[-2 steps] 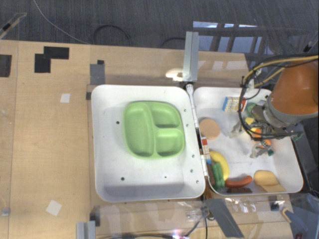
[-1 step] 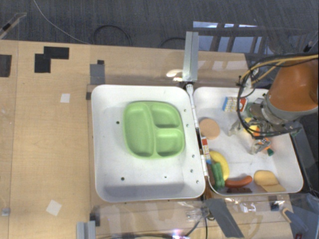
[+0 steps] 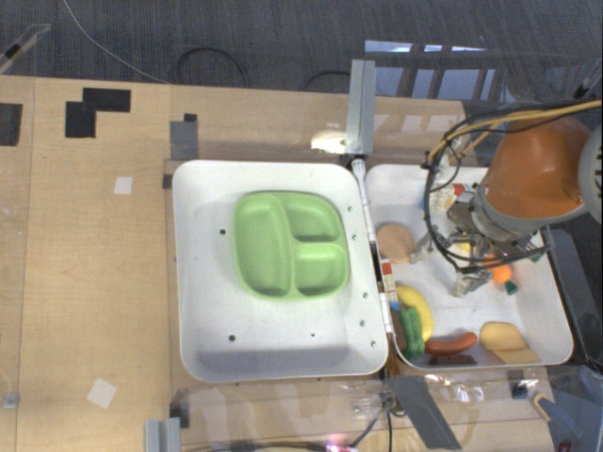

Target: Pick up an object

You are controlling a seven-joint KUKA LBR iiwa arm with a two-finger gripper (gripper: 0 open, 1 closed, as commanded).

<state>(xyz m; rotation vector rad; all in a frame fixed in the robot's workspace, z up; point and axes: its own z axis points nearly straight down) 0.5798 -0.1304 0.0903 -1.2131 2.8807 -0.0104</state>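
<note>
My gripper (image 3: pixel 474 273) hangs over the middle of the right bin (image 3: pixel 556 295), mostly hidden beneath the orange wrist band and cables. A small orange piece with a green end (image 3: pixel 504 275) lies just to its right, very close to it. A tan round item (image 3: pixel 397 243) lies to its left. Along the bin's front edge lie a yellow banana (image 3: pixel 417 310), a green vegetable (image 3: pixel 411 330), a red sausage (image 3: pixel 451 344) and a tan bread-like lump (image 3: pixel 504 339).
The left bin (image 3: pixel 203 337) holds a green divided plate (image 3: pixel 287 244). A metal post (image 3: pixel 360 106) stands at the back between the bins. Black cables (image 3: pixel 435 196) loop around the wrist.
</note>
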